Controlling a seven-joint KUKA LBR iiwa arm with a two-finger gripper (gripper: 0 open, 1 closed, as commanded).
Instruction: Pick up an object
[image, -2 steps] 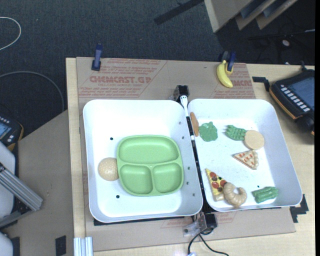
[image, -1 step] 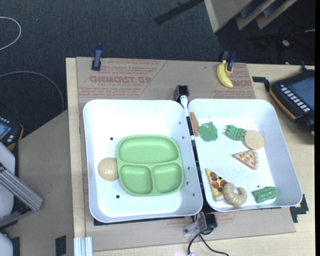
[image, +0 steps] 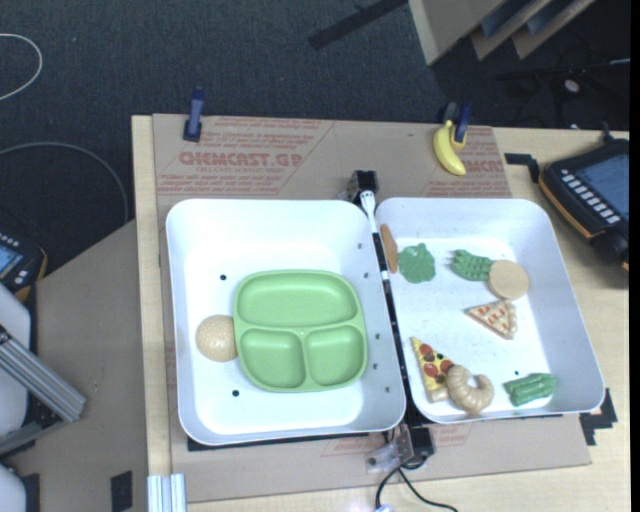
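Observation:
The right bin (image: 560, 300) holds several toy foods. A green leafy piece (image: 416, 263) and a hot dog (image: 388, 250) lie by its left wall. A second green piece (image: 470, 265) and a tan round cookie (image: 508, 280) sit further right. Below them lies a pizza slice (image: 493, 318). Near the front edge are another pizza slice (image: 431, 365), a pretzel (image: 470, 389) and a green bean pod (image: 529, 388). In the left bin (image: 200, 240) a green three-part plate (image: 299, 329) sits beside a tan bun (image: 215, 338).
A toy banana (image: 449, 150) lies on the cardboard behind the right bin. A blue clamp (image: 193, 116) grips the board's back edge on the left. A tablet-like device (image: 598, 186) sits at the right. Cables trail at the front near the bins' joint.

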